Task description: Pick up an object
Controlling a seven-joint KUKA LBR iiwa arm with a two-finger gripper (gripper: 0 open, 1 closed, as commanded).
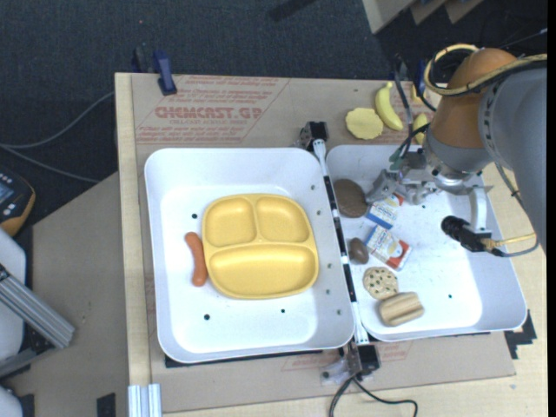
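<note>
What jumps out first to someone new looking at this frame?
The yellow three-compartment plastic plate in the middle of the left white bin, an orange toy hot dog lying beside its left edge. Then the grey arm's gripper low over the right white bin, near small toy foods.

Right bin: 5 small food items

In the right bin [495,294], a brown oval patty [350,197] lies flat at 10 o'clock, against the left wall. A blue-white carton [380,215] and a red-white packet [388,248] lie just beside each other near the centre. A small brown piece [358,251] sits at 9 o'clock by the wall. A round cookie [380,281] lies at 7 o'clock, touching a tan bread roll [400,308] below it.
</note>
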